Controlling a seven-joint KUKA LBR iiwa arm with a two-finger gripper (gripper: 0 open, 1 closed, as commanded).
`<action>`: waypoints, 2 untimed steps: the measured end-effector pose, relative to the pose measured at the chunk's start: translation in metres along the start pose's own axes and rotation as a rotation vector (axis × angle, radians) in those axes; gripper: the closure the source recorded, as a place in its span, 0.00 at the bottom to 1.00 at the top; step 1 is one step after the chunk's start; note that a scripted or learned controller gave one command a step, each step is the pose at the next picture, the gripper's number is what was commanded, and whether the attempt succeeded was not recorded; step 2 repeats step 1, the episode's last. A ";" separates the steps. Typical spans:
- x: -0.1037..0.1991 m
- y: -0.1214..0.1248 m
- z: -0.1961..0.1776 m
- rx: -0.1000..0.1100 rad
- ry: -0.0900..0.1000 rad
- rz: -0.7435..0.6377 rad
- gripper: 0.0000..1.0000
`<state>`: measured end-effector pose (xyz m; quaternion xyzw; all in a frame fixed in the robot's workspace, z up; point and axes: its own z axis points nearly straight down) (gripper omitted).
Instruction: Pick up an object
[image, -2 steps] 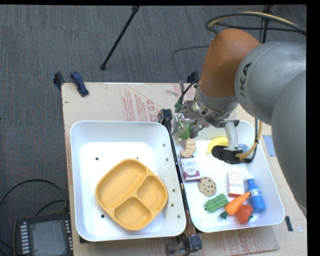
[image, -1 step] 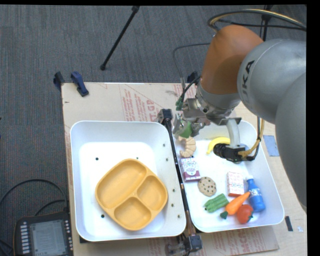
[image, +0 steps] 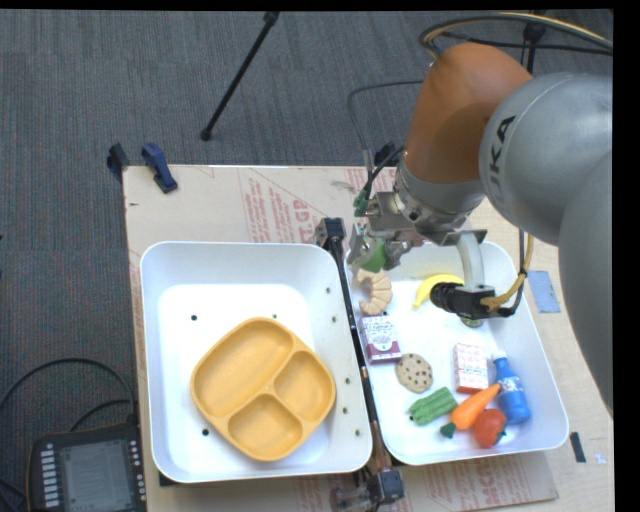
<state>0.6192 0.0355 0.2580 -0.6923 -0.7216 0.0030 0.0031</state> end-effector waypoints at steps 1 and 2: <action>0.000 0.000 -0.010 0.001 0.000 -0.006 1.00; 0.000 0.000 -0.010 0.001 0.000 -0.006 1.00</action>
